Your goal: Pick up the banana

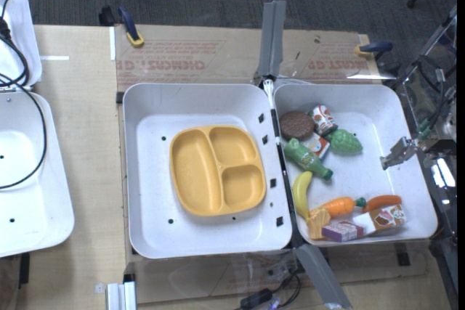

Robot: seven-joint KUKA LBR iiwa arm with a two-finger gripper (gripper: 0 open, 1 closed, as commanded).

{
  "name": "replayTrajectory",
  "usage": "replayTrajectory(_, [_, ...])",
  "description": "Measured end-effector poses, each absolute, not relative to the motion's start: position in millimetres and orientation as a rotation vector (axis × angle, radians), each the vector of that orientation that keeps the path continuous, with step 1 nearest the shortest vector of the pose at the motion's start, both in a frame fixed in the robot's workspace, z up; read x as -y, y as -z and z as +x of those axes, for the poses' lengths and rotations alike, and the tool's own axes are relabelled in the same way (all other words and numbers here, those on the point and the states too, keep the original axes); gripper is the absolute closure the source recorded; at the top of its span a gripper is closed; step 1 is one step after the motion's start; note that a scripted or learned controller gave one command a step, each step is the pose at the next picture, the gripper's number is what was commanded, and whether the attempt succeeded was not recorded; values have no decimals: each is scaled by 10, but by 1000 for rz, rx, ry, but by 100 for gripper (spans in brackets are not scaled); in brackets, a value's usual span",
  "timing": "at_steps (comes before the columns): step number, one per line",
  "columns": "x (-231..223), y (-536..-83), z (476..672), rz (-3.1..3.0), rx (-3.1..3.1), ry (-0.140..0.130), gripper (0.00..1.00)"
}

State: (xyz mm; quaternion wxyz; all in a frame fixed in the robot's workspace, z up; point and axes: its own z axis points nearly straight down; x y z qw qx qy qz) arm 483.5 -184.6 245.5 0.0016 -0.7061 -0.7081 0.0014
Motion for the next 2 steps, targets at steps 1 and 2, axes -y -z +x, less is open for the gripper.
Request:
replayTrajectory(1, [1072,-1795,4777,-2069,2359,-4,0])
replayTrajectory(2, [977,-898,4893,-2151,2285,-4,0])
